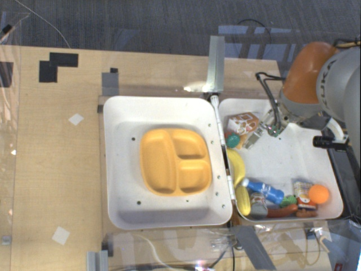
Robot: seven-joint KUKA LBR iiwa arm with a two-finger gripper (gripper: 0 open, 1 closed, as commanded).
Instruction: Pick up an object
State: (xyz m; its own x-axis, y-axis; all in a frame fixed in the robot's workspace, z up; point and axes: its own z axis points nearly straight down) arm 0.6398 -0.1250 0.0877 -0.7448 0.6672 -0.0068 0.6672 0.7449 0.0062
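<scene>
Now, step: reaching, nothing held
My tool (pixel 265 130): upper right bin (pixel 333 168), beside snack packet (pixel 243 123); spread or pressed, can't tell
Next: drop onto packet, pinch

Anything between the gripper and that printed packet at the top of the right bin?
Nothing visible. The gripper hangs just right of the printed packet over bare floor of the right bin. The bananas and blue bottle lie nearer the camera, off that line.
</scene>
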